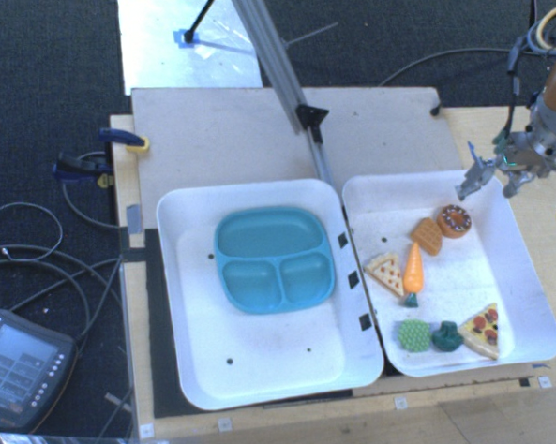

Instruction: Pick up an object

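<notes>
Bare floor shows along the right bin's (524, 248) far and right sides. Toy foods (427, 237) crowd its middle and near edge; a slanted pole (278, 61) crosses behind.

Two white bins sit side by side on the table (376, 131). The left bin (202, 362) carries a blue divided tray (273, 260) near its centre. In the right bin (521, 277), a doughnut (455, 221) lies at about one o'clock with a biscuit (427, 236) touching its left side. A carrot (412, 270) stands at the centre, a pizza slice (386, 274) just beside it at nine o'clock. At six o'clock lie a green ball (415, 336), a broccoli (446, 337) and another pizza slice (482, 330). The pincer (489, 177), fingers spread apart and holding nothing, hangs over the bin's upper right rim.
</notes>
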Tool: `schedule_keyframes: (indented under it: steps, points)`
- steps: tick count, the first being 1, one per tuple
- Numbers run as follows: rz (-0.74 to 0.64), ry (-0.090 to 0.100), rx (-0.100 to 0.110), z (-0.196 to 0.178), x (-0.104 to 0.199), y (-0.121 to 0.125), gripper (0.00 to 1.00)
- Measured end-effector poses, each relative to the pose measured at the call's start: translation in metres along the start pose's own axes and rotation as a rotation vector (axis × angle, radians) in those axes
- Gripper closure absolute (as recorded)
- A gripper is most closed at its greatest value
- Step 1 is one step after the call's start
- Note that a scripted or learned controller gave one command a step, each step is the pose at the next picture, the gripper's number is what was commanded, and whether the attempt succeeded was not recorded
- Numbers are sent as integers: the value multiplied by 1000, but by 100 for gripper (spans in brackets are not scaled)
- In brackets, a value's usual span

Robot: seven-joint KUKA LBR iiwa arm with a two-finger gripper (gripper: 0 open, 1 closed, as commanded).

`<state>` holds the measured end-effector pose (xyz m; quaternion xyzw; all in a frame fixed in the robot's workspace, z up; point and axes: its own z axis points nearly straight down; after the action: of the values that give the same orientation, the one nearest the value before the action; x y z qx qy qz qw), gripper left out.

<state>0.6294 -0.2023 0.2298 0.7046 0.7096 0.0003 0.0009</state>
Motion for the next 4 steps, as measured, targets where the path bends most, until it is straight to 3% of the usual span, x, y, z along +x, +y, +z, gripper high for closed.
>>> schedule_keyframes:
  steps: [1, 4]
  points:
    - [-1, -1, 0, 0, 0, 0, 0]
    - [1, 3, -1, 135, -3, 9, 0]
